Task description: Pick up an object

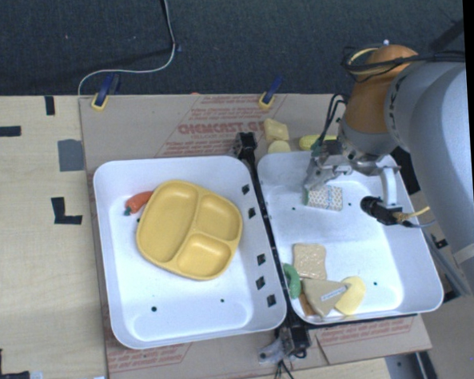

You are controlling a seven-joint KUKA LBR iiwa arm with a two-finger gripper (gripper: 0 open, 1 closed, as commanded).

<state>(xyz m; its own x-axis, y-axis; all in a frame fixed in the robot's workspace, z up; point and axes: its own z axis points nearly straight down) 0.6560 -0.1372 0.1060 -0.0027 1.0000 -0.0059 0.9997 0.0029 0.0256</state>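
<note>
A brown cardboard sheet with red print covers the surface beneath my claw. Just behind and left of my claw, a blue clamp pins the sheet's far edge. Far left sit a second clamp, a white cable and black tape marks.

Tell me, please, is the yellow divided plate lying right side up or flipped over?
Right side up: the yellow divided plate in the left bin shows its three hollow compartments facing upward.

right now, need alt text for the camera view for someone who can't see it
A grey robot arm reaches in from the right, its gripper low over a small speckled white block in the right bin. Toy food pieces are piled at that bin's near edge. The left bin holds a yellow divided plate and an orange carrot.
</note>
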